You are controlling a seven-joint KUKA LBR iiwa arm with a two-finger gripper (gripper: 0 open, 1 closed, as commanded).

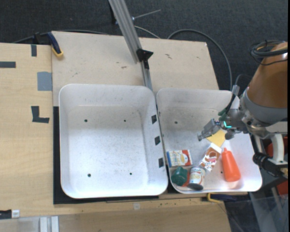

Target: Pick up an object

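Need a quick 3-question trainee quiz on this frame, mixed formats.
1. True or false: the gripper hangs over the right bin.
2. Which lies nearest the right bin's right wall? A) orange bottle B) small can C) green object
3. Fill in: the objects cluster in the right bin's ____ half, front or back.

Key: 1 true; 2 A; 3 front.
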